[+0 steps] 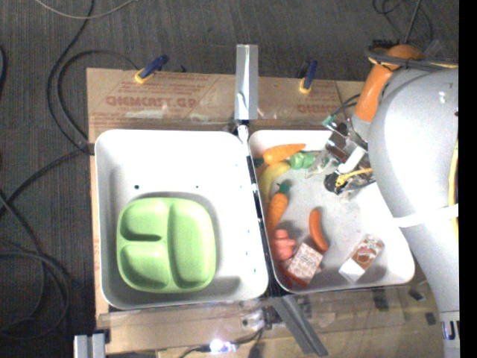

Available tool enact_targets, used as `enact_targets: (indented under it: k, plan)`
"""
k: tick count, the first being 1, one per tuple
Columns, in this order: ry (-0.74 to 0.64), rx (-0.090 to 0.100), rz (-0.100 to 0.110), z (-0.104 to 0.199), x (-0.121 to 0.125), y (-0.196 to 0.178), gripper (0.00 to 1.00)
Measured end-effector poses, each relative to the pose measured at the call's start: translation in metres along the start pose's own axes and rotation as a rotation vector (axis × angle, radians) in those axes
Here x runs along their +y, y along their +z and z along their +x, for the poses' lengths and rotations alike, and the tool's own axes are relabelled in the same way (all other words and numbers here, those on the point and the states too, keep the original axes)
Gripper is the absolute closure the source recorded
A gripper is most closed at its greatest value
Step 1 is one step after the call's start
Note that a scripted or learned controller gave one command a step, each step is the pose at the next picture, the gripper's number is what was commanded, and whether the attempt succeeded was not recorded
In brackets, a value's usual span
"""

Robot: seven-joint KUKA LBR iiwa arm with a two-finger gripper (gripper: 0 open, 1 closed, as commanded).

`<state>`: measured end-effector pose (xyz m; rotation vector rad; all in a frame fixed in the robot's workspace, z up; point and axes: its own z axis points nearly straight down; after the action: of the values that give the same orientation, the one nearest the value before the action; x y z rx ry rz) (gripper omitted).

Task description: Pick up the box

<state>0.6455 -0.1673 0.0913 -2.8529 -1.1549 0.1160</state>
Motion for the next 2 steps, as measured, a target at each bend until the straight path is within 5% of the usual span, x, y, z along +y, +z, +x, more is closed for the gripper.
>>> enact_targets:
  k: [1,2]
  plan:
    - [-0.057,0.039,-0.085,-0.073,-0.012,-0.039,0.0]
    - [0.037,0.043,-0.085,0.005,-0.031,-0.133,0.0]
